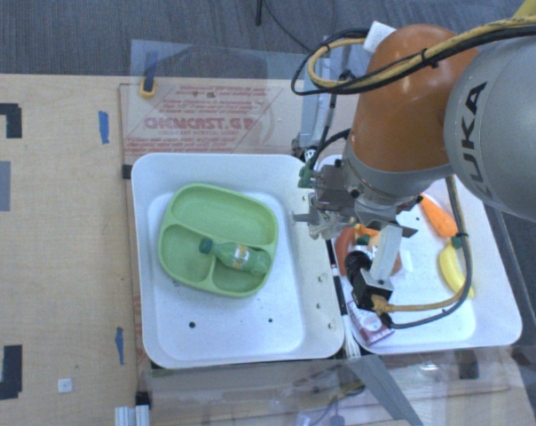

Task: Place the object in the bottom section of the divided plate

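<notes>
A green divided plate (222, 208) sits in the left white bin (206, 327). A small green bottle (240, 256) with a dark green cap lies on its side in the plate's lower part, across the ridge between the two small sections. My gripper (326, 218) hangs under the orange wrist over the wall between the two bins, to the right of the plate and apart from the bottle. The wrist hides most of the gripper from above.
The right bin (494, 327) holds an orange carrot (438, 217), a yellow banana (452, 270), a red-orange thing (342, 248) partly under the arm, and a red and white packet (371, 328) near the front edge. The arm covers much of that bin.
</notes>
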Controlling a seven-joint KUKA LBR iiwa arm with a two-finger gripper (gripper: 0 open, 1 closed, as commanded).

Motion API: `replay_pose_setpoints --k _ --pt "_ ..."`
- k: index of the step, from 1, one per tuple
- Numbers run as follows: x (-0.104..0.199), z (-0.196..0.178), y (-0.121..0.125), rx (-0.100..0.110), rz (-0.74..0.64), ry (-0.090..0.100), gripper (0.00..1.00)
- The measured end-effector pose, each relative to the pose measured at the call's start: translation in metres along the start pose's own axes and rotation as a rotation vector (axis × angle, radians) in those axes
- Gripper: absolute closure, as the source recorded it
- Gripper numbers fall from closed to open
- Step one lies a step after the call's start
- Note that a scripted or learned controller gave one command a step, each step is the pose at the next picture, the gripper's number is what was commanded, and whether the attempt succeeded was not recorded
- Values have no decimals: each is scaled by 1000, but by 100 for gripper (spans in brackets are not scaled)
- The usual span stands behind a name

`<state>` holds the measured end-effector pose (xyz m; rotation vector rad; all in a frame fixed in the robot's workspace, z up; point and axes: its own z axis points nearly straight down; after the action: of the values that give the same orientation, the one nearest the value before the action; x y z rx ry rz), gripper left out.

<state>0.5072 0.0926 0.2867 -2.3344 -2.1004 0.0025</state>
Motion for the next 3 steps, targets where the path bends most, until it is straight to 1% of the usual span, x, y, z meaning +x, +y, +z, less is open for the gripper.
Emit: replay_pose_setpoints --k 1,2,3 --pt "-75 -44 -20 -2 188 -1 100" --pt "-100 -42 -17 0 215 0 100" --pt "-143 -41 -12 -1 849 -1 100"
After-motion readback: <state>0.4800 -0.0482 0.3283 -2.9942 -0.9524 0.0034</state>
